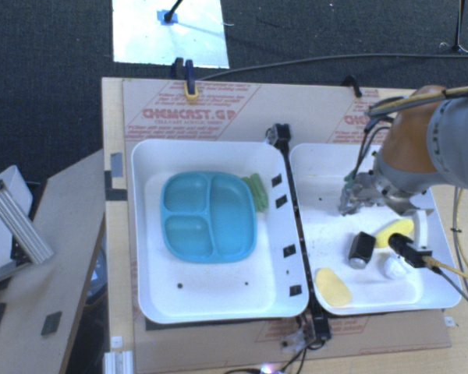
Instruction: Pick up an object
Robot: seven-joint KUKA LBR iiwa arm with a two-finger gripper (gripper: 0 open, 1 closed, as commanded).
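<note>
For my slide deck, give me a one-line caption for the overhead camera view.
KUKA arm's hand over the right bin above a black can; blue divided plate in the left bin.

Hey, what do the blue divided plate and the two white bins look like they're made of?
The blue divided plate looks like moulded plastic: uniform colour, rounded compartment ridges, soft sheen. The left bin and right bin appear to be thin formed white plastic, with smooth rounded rims and a matte finish.
</note>
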